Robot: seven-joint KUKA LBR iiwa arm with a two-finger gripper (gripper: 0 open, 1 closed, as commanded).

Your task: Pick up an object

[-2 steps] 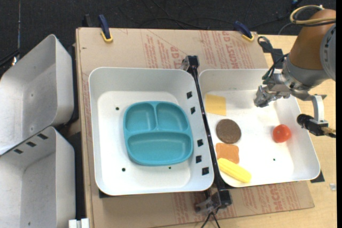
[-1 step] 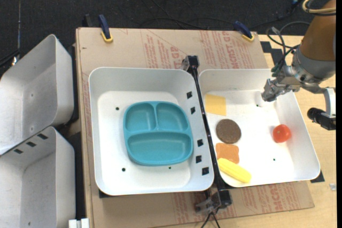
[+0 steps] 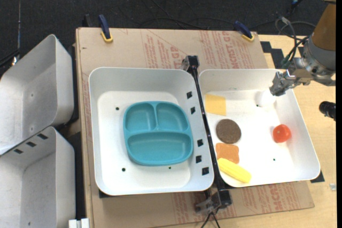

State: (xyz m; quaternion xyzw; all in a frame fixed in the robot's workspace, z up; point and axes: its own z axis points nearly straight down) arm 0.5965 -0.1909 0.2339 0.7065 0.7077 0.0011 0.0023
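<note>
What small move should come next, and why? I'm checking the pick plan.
Probably shift the end effector toward the red ball and lower over it. It hovers at the right bin's far corner with nothing beneath, and the ball lies nearest, apart from the other items.

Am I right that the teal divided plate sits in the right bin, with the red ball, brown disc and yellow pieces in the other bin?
Not quite. In the camera view the teal divided plastic plate lies in the left white bin. The small red ball, round brown disc and yellow pieces are in the right white bin.
</note>
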